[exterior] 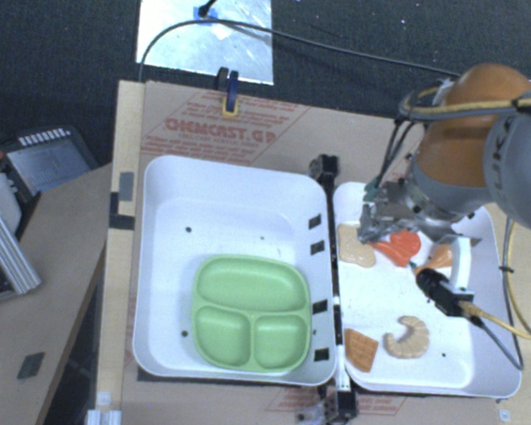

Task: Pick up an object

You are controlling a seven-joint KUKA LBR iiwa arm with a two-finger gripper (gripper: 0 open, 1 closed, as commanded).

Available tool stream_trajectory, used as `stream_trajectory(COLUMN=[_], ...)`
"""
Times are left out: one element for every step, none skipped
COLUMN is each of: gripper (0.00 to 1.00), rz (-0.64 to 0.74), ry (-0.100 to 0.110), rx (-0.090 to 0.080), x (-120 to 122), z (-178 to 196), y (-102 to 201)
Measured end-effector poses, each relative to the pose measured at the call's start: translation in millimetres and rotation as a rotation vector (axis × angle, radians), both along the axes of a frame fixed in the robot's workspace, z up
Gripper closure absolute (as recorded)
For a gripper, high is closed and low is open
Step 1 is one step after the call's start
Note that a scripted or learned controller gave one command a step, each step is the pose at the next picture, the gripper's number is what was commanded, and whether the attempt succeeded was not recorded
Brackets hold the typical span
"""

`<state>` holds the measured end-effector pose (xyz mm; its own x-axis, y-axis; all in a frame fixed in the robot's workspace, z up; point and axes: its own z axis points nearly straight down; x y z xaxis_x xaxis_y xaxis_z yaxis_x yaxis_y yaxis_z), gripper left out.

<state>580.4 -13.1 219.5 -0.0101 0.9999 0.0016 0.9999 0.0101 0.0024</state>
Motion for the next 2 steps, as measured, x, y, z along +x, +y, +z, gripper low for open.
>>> stream_trajectory(gripper=[1.00,1.00], rz=[0.001,0.001], ry=[0.000,0.000], rx=[0.001,0.001], x=[-1,-2], z=[10,13], y=[61,124])
